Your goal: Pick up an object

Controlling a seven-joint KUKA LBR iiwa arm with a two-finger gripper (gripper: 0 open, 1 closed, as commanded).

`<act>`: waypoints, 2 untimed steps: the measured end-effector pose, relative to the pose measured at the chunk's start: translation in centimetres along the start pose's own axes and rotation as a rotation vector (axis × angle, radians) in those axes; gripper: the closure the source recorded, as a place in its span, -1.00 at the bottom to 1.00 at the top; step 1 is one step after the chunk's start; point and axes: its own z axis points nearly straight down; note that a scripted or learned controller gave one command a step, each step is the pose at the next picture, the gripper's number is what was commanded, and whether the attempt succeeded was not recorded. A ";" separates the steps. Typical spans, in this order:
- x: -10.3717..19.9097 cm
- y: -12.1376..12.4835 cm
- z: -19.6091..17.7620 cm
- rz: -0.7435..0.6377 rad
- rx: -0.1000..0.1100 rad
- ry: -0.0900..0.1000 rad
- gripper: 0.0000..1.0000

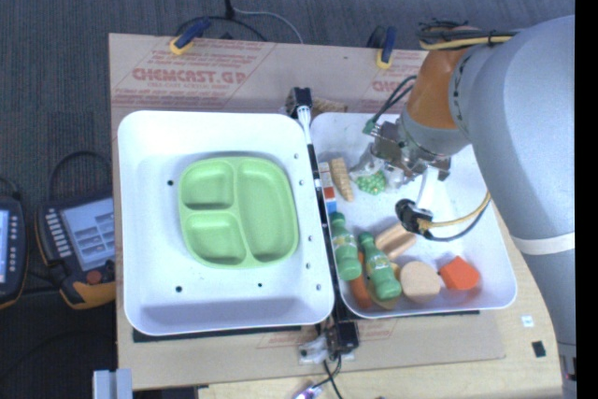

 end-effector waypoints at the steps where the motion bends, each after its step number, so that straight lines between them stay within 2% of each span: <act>1: -0.9 -3.4 -0.1 0.177 -0.005 0.001 1.00; 2: -3.0 -6.6 -0.1 0.082 -0.008 0.001 1.00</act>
